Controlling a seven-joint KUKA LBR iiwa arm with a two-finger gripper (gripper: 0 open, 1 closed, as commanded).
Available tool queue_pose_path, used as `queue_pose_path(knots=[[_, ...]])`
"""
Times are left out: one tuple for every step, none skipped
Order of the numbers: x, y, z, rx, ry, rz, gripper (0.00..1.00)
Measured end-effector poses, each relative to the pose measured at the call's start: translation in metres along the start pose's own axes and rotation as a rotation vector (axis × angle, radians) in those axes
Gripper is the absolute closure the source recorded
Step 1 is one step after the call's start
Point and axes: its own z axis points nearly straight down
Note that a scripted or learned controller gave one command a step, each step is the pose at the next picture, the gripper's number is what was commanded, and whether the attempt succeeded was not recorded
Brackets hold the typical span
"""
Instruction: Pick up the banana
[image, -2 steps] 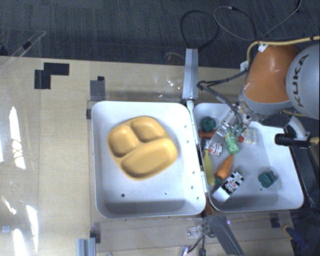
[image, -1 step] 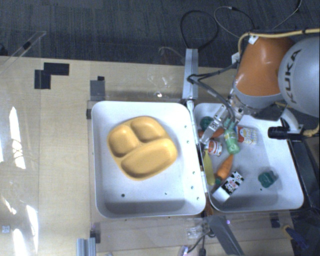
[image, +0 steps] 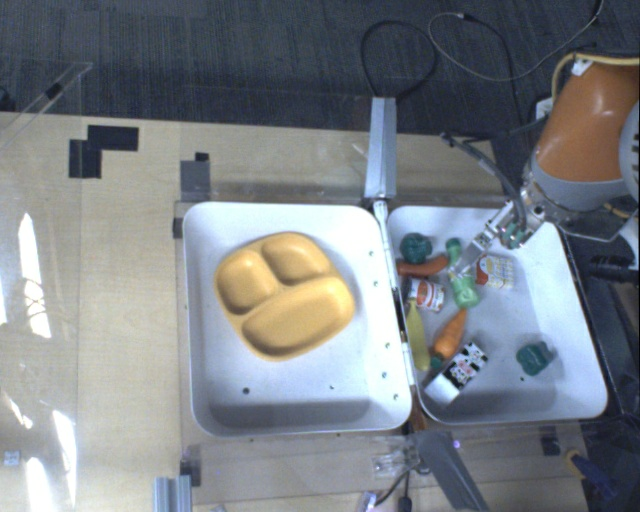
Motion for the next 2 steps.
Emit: queue_pose_path(knots=[[0.002, 0.002, 0.096, -0.013, -0.012, 0.134, 0.0], [0.023, 0.004, -0.025, 0.0, 0.0, 0.193, 0.0]])
